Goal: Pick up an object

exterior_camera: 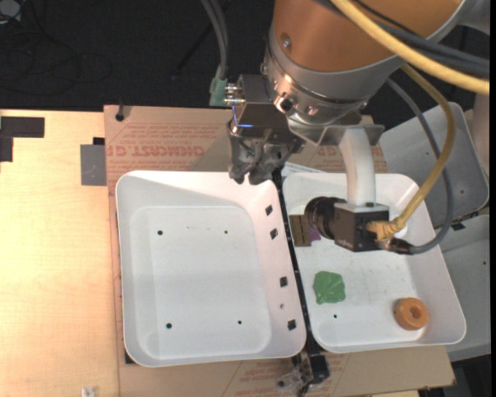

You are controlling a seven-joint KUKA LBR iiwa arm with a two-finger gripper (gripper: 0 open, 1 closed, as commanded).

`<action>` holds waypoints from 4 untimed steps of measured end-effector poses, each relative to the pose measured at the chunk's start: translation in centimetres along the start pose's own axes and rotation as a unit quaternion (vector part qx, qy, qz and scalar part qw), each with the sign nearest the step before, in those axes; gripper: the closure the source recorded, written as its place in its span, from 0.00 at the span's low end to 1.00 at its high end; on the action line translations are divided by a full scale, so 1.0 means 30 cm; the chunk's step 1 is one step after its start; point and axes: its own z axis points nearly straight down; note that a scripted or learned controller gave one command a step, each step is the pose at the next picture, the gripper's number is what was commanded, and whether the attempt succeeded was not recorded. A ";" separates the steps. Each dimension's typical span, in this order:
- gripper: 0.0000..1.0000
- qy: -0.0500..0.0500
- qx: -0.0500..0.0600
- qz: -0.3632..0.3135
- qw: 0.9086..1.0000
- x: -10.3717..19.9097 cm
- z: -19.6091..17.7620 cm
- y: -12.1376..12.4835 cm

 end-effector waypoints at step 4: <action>1.00 0.001 -0.004 0.005 1.000 -0.136 0.357 -0.002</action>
